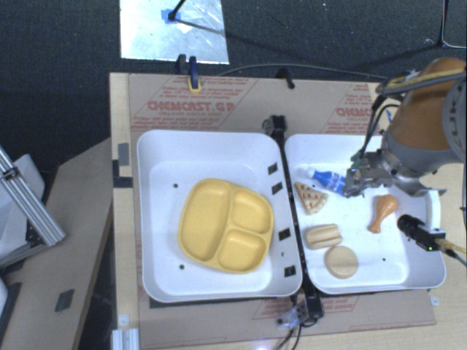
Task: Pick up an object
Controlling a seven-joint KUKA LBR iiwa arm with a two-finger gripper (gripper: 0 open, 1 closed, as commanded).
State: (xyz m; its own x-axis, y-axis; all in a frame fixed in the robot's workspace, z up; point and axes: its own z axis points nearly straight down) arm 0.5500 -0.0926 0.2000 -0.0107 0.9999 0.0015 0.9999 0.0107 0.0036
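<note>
The right bin (pixel 408 272) holds a blue and white bottle (pixel 325 179), a pizza slice (pixel 310 197), a hot dog bun (pixel 323 235), a round tan biscuit (pixel 341 261) and an orange drumstick (pixel 382 211). My gripper (pixel 356 183) hangs low in the right bin, at the bottle's right end and just up-left of the drumstick. Whether it touches the bottle is unclear.
A yellow divided plate (pixel 225 224) lies in the left bin (pixel 157 195). A black-clipped wall (pixel 284 203) divides the two bins. The arm's orange band (pixel 427 115) hangs over the right bin's far right corner.
</note>
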